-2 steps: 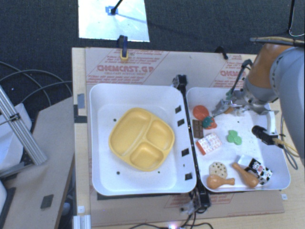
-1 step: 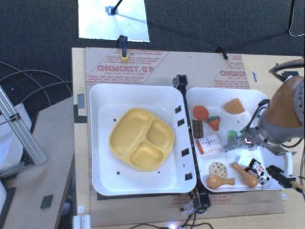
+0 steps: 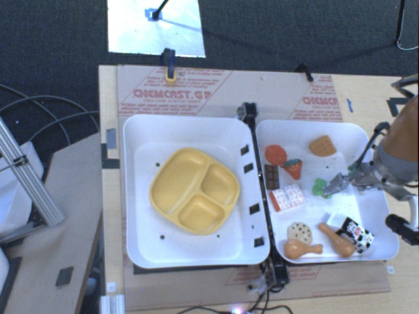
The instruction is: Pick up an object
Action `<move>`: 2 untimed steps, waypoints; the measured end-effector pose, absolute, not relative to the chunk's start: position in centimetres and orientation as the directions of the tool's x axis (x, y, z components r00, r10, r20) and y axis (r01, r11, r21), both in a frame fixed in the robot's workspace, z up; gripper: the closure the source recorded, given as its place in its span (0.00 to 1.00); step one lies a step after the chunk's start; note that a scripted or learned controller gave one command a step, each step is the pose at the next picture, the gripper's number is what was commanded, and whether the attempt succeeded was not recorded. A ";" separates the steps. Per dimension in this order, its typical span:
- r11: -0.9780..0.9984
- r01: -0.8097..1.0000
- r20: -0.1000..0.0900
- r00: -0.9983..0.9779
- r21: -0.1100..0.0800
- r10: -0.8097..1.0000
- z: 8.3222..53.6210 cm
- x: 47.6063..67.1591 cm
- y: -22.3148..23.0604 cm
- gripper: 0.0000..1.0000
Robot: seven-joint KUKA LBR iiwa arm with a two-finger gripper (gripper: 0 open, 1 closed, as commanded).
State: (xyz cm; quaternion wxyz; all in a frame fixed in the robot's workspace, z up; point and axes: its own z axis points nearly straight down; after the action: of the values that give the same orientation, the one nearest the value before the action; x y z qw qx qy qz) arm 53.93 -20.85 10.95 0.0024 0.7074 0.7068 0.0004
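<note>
Camera view showed the gripper (image 3: 335, 184) low in the right white bin (image 3: 366, 136); whether its fingers stood apart or together could not be told. A small green toy piece (image 3: 319, 187) lay just beside its tip, apparently the target. Judged: approach step, nothing held; next came settling over it and closing.

We see the end effector (image 3: 337, 183) low in the right bin (image 3: 366, 135), just beside a small green piece (image 3: 319, 187). The left bin (image 3: 131, 195) holds a yellow divided tray (image 3: 194, 190). Toy foods lie around the right bin: a tomato (image 3: 275, 154), a waffle (image 3: 322, 146), two drumsticks (image 3: 337, 239) near the front edge.
</note>
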 end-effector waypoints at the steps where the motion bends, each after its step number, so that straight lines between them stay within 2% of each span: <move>1: 0.003 1.000 -0.002 -0.003 0.005 1.000 11.9 54.0 -20.7 1.00; 2: 0.005 1.000 -0.003 -0.005 0.007 1.000 13.0 54.1 -20.7 1.00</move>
State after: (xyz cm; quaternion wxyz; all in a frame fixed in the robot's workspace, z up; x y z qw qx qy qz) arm 54.06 -20.72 12.98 0.0037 0.7052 0.7090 0.0015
